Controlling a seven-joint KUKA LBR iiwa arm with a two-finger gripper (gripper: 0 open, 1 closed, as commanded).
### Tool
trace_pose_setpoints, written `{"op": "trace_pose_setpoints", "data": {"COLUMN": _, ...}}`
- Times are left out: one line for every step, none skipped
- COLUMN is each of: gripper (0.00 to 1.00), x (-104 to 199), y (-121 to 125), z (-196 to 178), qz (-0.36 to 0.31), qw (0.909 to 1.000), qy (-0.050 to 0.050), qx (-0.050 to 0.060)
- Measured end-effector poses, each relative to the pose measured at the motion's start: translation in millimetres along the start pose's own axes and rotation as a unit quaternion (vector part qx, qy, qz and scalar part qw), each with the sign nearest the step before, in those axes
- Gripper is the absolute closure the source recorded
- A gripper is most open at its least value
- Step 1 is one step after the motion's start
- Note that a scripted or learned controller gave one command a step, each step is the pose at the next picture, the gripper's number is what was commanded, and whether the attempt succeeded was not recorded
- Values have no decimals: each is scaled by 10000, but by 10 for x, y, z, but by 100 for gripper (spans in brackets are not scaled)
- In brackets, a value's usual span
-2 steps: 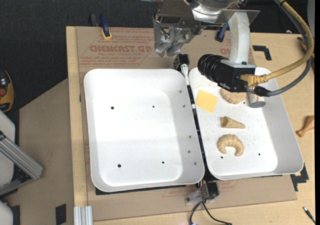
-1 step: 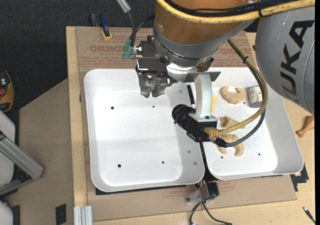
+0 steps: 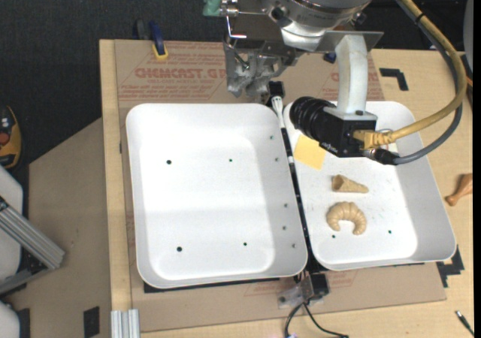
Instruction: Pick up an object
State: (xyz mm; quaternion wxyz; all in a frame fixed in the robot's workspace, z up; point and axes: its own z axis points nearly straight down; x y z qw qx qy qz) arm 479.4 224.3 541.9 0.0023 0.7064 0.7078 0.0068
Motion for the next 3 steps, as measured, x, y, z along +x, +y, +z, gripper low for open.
{"op": "trace_pose_setpoints", "data": {"gripper": 100, "x": -132, "y": -47, "z": 1934, "qz": 24, "qw": 9998, "qy": -75, "qx": 154}}
{"op": "trace_pose_setpoints", "data": {"gripper": 100, "x": -31, "y": -2, "z": 412, "qz": -3, "qw": 10000, "qy": 13, "qx": -23}}
{"op": "trace_pose_setpoints", "data": {"gripper": 100, "x": 1, "y": -1, "z": 39, "qz": 2, "qw": 10000, "qy": -17, "qx": 32}}
